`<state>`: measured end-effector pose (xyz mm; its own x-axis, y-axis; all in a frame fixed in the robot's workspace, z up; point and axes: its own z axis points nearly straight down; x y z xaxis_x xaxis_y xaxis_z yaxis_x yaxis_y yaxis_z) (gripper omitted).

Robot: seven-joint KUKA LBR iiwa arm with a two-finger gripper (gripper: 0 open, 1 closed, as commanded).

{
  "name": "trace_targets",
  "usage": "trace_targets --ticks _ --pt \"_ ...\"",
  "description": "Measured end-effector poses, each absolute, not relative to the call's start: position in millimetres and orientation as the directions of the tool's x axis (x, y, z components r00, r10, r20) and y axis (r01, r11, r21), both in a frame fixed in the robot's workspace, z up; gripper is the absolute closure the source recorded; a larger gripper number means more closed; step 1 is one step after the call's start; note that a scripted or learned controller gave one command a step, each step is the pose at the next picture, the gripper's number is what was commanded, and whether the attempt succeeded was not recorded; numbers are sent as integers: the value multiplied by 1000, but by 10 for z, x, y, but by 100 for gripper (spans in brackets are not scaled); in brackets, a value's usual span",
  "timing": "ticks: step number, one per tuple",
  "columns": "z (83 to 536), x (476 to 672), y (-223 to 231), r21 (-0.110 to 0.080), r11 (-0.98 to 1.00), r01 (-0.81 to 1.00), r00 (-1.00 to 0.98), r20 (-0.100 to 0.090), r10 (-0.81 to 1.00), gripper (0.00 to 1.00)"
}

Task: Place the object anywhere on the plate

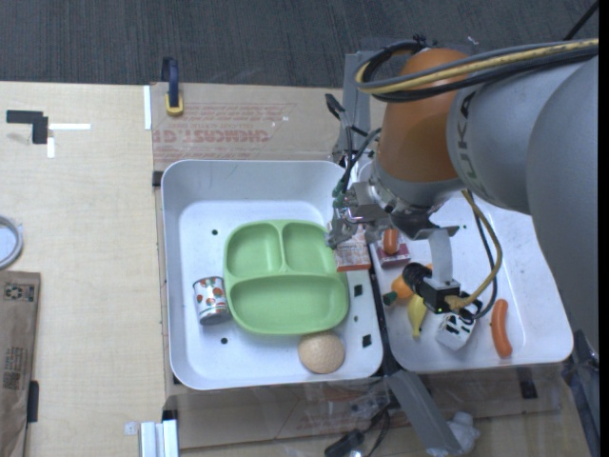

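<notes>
Hard to judge the end effector (pixel 344 219) as spread or pressed together; poised at the right rim of the green plate (pixel 285 279), over the seam between the bins. Unclear which object is meant. Likely candidates lie in the right bin (pixel 533 246): a small red-and-white piece (pixel 390 244) close to the seam, and a sausage (pixel 500 328) nearer the right wall. Both probably light and fairly stiff; the sausage looks smooth and apt to roll, so best taken across its middle. Tight beside bin walls and cables. Open room across the plate's compartments, with a can (pixel 208 299) to its left and a round bun (pixel 322 352) just beside its lower edge.
</notes>
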<state>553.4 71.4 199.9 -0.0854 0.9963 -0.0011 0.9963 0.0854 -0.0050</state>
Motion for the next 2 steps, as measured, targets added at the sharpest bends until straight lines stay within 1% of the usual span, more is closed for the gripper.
trace_targets --ticks 1,2 --pt "1902 5676 444 -4 102 995 -102 -2 995 100" --pt "1904 5677 444 -3 102 995 -102 -2 995 0"
